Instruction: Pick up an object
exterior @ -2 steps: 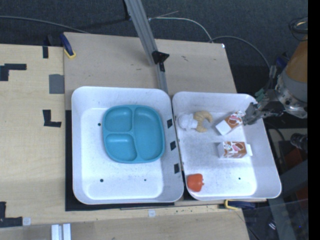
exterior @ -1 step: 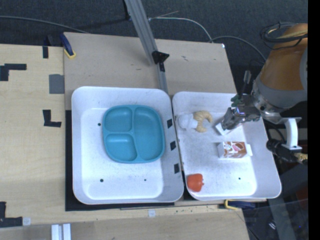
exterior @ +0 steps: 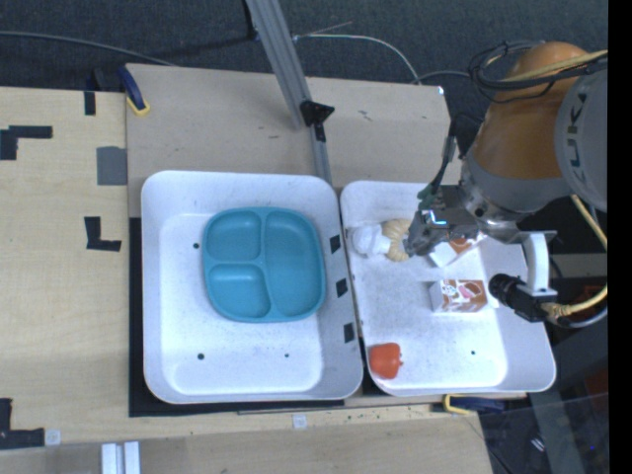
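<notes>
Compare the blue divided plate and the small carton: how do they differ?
The blue divided plate lies in the left bin; the small carton lies in the right bin.
The plate is much larger than the carton.
The plate is plain blue, rounded and split into three compartments; the carton is boxy, white with red-brown print.
The carton is close to the gripper; the plate is well away from it.
Both rest on a bin floor.

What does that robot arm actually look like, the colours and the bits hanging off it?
The arm is bulky and rounded: a grey shell with a broad orange band near the wrist and dark lettering on its right side. Black cables loop over its top. At its end sits a small dark metal gripper, with a white bracket and a black fitting beside it.
</notes>
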{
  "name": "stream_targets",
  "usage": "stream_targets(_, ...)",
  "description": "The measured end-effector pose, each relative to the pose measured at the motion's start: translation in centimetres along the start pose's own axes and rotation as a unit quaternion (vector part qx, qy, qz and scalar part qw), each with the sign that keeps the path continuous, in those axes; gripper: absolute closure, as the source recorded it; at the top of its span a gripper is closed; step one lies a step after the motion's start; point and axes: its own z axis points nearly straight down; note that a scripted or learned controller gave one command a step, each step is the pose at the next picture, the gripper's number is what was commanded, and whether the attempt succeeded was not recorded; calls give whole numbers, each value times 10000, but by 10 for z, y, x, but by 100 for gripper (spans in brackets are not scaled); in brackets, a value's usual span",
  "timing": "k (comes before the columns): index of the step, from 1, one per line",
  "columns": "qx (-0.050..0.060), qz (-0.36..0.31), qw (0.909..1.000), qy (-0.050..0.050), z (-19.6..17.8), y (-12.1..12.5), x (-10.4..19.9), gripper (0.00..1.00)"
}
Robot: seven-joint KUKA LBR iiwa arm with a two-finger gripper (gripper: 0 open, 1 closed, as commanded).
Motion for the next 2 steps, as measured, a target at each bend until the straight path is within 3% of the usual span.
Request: stream_targets(2, 8, -1, 10000, -2, 3, -14, 113, 100)
